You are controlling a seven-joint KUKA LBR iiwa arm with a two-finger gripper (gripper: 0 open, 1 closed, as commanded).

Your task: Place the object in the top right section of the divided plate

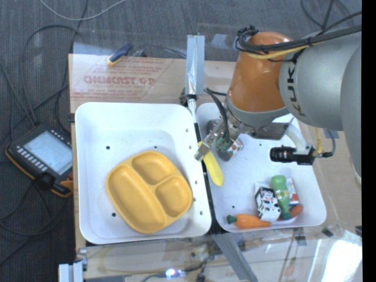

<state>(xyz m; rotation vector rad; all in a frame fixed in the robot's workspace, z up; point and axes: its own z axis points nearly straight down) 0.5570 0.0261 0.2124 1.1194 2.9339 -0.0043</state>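
The yellow divided plate (150,191) lies in the left bin (100,128), turned at a slant, with its two smaller sections toward the upper right. My gripper (210,147) hangs over the ridge between the two bins, just right of the plate's upper right corner. It is shut on the top end of a yellow banana (214,170). The banana slopes down and to the right from the fingers, along the left rim of the right bin (311,216). The orange band and grey arm hide the back of the right bin.
In the right bin's front right corner lie an orange carrot (249,220), a black-and-white carton (267,201) and a green item (283,191). A black cylinder (288,154) juts from the wrist. A metal post (194,63) stands behind the bins.
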